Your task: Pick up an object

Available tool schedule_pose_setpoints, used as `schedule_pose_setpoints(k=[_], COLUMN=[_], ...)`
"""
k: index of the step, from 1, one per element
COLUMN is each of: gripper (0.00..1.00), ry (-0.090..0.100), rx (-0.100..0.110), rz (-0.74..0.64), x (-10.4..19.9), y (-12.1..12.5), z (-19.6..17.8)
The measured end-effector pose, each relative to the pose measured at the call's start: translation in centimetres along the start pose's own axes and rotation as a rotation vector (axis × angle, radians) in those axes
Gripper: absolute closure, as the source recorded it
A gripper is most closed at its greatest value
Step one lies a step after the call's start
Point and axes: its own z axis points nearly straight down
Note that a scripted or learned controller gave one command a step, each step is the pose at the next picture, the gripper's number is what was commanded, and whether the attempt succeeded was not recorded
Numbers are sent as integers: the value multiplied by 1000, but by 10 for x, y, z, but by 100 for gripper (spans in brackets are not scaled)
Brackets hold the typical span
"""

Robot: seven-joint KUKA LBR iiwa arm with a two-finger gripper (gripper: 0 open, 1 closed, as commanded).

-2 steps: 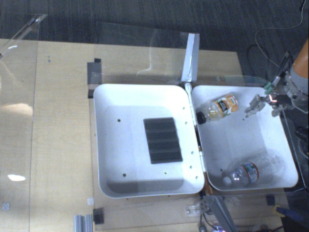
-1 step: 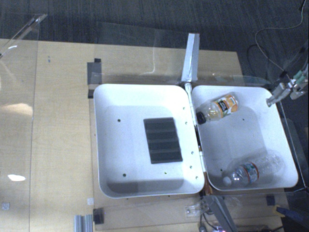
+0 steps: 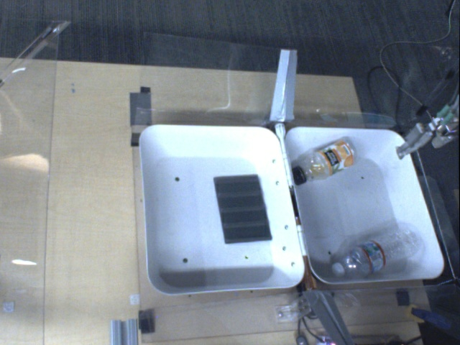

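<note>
Clear bottle w/ orange label lies in right bin, upper-left part, long axis slanting up-right. Pincer sits right of it at bin's edge; spread/pressed state cannot be told.

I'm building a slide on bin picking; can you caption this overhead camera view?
Two white bins: left bin holds a black ribbed pad, right bin two plastic bottles.
</note>
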Motion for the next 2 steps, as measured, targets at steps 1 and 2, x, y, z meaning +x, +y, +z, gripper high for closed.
schedule_pose_setpoints(k=[1,2], gripper=[0,0], ry=[3,4], rx=[4,19], rz=[-22,-175], x=[15,22], y=[49,79], z=[126,228])
